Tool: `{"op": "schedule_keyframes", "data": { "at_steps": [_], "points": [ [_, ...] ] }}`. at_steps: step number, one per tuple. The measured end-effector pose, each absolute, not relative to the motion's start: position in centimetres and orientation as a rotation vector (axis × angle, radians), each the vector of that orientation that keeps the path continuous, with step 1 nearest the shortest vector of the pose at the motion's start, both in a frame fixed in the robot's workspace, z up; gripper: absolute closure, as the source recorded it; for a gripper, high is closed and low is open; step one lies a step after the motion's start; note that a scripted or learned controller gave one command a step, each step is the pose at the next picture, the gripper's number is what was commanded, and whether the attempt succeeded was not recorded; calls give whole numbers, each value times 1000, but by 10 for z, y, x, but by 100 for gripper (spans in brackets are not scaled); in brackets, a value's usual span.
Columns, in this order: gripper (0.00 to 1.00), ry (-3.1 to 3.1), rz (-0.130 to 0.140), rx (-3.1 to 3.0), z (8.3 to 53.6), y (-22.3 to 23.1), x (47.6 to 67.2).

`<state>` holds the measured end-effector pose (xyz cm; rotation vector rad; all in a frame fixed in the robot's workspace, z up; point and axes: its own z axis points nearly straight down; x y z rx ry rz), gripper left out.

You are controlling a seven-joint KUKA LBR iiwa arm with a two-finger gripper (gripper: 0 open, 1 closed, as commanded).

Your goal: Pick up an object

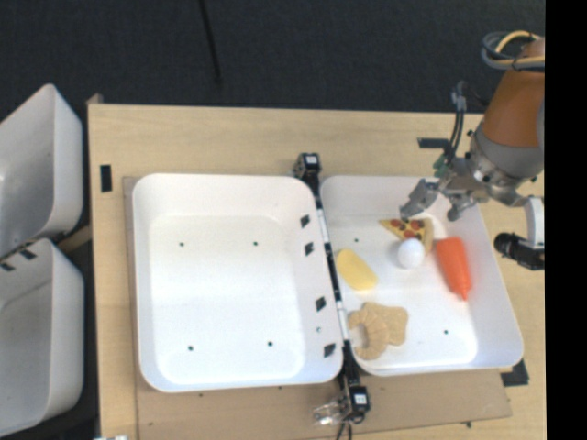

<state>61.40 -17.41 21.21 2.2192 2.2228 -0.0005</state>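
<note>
My gripper [437,205] hangs over the back of the right bin [492,337], open, with nothing between its fingers. Its left fingertip [410,210] is just above a small pizza-slice toy [409,228]. A white ball [410,254] lies right in front of that slice. An orange carrot [453,266] lies lengthwise to the right of the ball. A yellow lemon-like piece [356,270] rests near the bin's left wall, and a tan bread-like piece [379,327] sits at the front left corner.
The left bin [147,273] stands beside the right one, with a black-clipped divider [326,273] where they meet. The arm's orange band [514,108] rises at the right edge. White blocks [37,246] stand off the bench at the left.
</note>
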Motion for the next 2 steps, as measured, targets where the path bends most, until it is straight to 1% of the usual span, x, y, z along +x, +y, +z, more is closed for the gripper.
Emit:
{"op": "schedule_keyframes", "data": {
  "at_steps": [1,2],
  "points": [
    [0,2229,7,2209,195,-102,689],
    [100,2223,-2,2212,207,-109,686]
  ]
}}
